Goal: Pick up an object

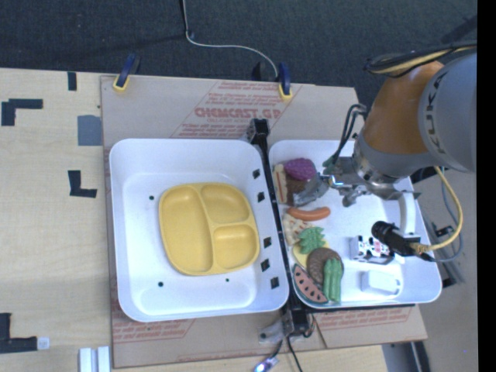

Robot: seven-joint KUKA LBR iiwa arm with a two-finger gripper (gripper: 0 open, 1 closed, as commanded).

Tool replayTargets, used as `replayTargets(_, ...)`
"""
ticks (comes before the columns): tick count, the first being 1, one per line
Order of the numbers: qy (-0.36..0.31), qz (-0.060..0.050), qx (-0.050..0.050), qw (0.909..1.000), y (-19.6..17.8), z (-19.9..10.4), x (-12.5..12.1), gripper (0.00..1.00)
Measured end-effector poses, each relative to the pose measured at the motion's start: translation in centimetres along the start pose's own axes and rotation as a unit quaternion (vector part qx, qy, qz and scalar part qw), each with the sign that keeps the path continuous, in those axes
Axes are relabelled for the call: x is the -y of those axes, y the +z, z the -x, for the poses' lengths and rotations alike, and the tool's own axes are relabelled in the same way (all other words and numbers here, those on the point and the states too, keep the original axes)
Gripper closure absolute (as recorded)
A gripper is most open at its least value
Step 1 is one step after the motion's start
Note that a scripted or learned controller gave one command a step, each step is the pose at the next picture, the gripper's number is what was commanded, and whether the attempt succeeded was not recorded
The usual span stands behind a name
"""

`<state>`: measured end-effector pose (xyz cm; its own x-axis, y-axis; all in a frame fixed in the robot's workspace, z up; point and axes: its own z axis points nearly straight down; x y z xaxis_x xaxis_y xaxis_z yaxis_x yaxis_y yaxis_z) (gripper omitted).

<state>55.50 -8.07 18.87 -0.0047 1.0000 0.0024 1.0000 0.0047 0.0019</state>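
Observation:
My gripper hangs over the upper part of the right bin, open, with nothing between its fingers. One finger is just above an orange toy sausage and right beside a purple toy grape bunch. Lower along the bin's left side lie a green broccoli piece, a brown round piece, a green cucumber and a watermelon slice.
The left bin holds a yellow divided plate. A brown bar and pale fries lie against the divider between the bins. A small white block rests at the right bin's lower right.

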Motion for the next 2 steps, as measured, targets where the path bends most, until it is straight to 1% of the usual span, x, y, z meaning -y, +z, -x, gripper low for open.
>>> replayTargets(1,0.002,-0.005,0.001,1.0000,11.1,2.3,-3.0,0.00)
replayTargets(2,0.002,-0.005,0.001,1.0000,9.7,2.2,-3.0,1.00)
